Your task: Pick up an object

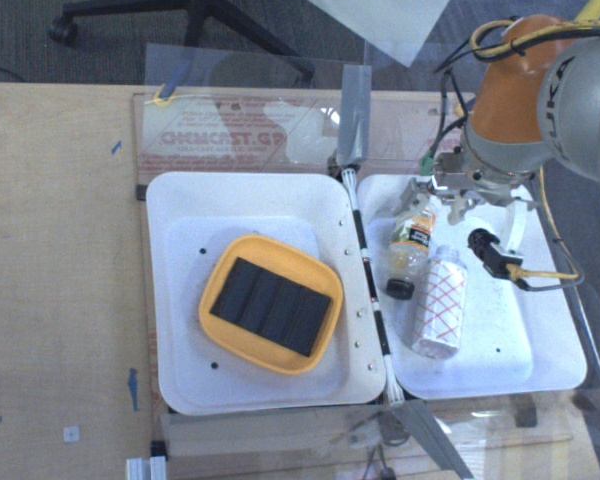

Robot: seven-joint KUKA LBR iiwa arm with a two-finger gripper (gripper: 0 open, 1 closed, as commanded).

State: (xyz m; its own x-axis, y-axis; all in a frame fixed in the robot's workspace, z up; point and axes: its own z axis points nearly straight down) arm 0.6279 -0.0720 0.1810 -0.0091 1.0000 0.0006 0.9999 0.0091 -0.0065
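Bottle [410, 248] is seen lying in the right bin [555, 363], beside a patterned cup [440, 303] (also lying). Hand [442, 200] hovers at its upper end; grip perhaps open, cannot be told.

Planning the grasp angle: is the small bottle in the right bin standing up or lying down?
Lying down. The small bottle rests on its side in the right bin, dark cap toward the camera, beside the patterned cylinder.
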